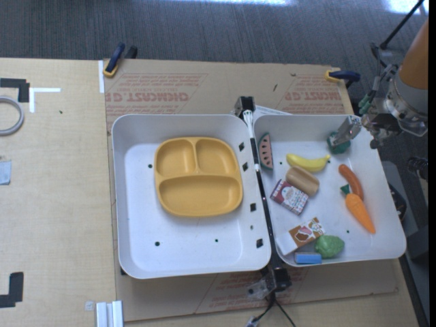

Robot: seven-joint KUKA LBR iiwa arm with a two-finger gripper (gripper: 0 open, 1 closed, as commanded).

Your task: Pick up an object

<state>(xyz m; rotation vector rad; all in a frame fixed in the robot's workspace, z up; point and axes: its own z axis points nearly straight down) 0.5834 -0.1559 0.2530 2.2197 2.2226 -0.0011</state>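
Two white bins sit side by side on the table. We see a yellow divided plate [198, 176] in the left bin [129, 237]. The right bin [381, 247] holds a banana [308, 161], a carrot [360, 212] and small packets. At the frame's upper right, the end effector [351, 129] hangs over a dark green object [338, 140]; we cannot tell its grip.

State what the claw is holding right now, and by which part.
It cannot be told. The claw sits over the right bin's far corner beside a small dark green object, but no clear view of a hold shows.
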